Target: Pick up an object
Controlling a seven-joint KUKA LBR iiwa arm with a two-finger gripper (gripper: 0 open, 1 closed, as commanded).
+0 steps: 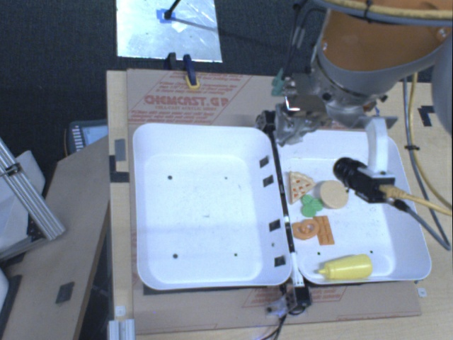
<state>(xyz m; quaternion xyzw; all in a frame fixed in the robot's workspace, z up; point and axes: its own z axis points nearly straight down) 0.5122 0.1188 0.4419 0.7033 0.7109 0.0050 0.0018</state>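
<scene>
The right bin (410, 253) holds a pizza-slice toy (299, 185), a tan round piece (333, 195), a green piece (310, 206), an orange pretzel-like piece (312, 229) and a yellow bottle-shaped toy (346, 266). My gripper (291, 127) hangs over the far left corner of the right bin, near the divider between the bins. It is above and behind the pizza slice. I see nothing held by it.
The left bin (205, 204) sits beside the right one, on a cardboard sheet (191, 98). A black cylinder on a white bracket (362, 177) juts from the arm over the right bin. Yellow and grey cables (425, 204) trail at the right.
</scene>
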